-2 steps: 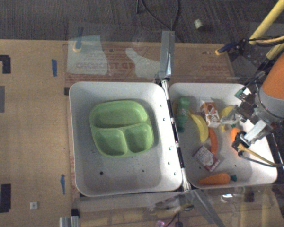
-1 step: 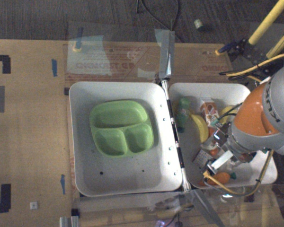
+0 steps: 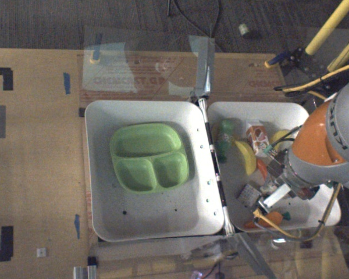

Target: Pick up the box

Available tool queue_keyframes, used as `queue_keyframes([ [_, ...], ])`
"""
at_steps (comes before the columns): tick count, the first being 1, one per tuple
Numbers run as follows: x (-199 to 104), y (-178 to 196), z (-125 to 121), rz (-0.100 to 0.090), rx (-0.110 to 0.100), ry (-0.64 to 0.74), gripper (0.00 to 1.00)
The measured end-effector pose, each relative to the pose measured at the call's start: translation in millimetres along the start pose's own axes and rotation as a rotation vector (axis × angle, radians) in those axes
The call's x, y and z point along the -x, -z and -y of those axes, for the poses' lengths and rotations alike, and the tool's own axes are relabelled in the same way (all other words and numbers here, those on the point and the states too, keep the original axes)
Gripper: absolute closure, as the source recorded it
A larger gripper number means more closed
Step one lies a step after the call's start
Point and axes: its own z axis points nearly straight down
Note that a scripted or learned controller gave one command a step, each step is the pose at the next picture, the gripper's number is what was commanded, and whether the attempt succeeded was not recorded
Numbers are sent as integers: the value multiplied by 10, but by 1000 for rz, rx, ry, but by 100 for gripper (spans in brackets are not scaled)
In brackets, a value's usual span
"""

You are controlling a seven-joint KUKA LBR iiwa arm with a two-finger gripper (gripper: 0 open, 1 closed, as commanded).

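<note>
Grey metal of the claw (image 3: pixel 262 197) hangs low inside the right bin (image 3: pixel 299 110), reaching in from the right, its tip among the clutter. Whether it is open or closed cannot be told from this angle, and nothing can be seen gripped in it.

Right below the claw lie a small orange piece (image 3: pixel 272 218) and a green bit (image 3: pixel 286 216), near the bin's front edge. Just above it and slightly left sits a yellow banana (image 3: pixel 247 156). Beyond that, up and a little right of the claw, lies the box (image 3: pixel 257 139), a small carton with red and white print, tilted, close beside the banana. Further up and left are green items (image 3: pixel 225 133) by the bin wall. Far off to the claw's left, across the divider, a green sectioned plate (image 3: pixel 149 157) rests in the left bin (image 3: pixel 99 173), both bins sitting on the wooden bench (image 3: pixel 35 156).

The risk, as I judge it, is aim: the claw sits apart from the box, nearer other things, so closing here would probably catch the wrong item or nothing. With the banana crowding the box, a descent there could nudge the carton aside or pinch both.
</note>
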Motion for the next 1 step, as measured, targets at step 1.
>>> queue_keyframes([
  [1,-241,1419,300,3,-7,-428,100],
])
